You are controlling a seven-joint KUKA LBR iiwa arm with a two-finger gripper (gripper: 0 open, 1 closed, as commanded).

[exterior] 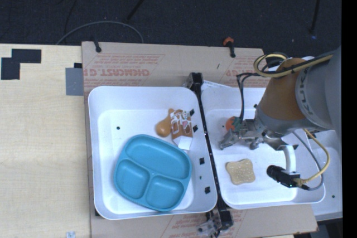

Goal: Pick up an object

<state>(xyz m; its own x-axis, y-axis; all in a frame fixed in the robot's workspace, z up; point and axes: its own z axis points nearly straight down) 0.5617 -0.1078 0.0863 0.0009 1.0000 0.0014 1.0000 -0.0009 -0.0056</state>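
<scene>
We see the hand (230, 134) low in the right bin (312, 198), near its left wall; we cannot tell its state. A toast slice (240, 171) lies just below it. The left bin (103, 114) holds a blue divided tray (152, 171) and a gingerbread figure (177, 124).

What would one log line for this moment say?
arm: over right bin | pincer: low, near divider | toast slice: loose in bin | blue tray: left bin
</scene>
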